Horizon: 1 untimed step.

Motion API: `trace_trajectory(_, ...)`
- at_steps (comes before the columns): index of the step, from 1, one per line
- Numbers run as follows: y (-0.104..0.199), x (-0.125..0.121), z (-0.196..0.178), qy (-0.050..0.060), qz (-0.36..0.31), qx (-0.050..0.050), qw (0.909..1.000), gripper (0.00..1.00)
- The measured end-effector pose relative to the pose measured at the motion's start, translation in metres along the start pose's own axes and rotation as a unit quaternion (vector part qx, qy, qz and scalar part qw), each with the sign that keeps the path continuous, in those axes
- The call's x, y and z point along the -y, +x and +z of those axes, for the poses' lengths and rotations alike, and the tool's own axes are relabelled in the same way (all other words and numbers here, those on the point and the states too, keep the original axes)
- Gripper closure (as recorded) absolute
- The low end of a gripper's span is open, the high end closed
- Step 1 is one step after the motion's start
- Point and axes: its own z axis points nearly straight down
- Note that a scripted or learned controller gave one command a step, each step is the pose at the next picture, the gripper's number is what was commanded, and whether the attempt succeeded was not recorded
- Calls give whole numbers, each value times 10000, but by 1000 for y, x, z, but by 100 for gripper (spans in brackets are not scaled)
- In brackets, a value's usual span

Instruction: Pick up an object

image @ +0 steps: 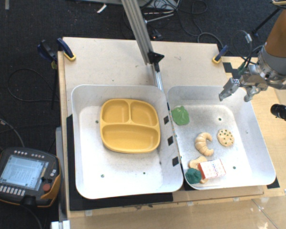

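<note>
My gripper point(239, 92) hangs over the back right corner of the right bin point(248, 128), its two fingers spread apart with nothing between them. Below and to its left in that bin lie a green leafy piece point(180, 115), a croissant point(205, 143), a round cookie point(225, 137), a small red and white box point(213, 169) and a dark green lump point(194, 175). The cookie is the nearest of these to the gripper, a good way in front of it.
The left bin point(86, 128) holds a yellow divided tray point(130, 126). A slanted metal pole point(140, 27) reaches down to the bins' shared back edge. A teach pendant point(24, 173) lies on the floor at the left.
</note>
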Motion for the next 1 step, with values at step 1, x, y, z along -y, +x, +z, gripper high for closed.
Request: trace_trajectory(1,0,0,0,2,0,1,10000,0)
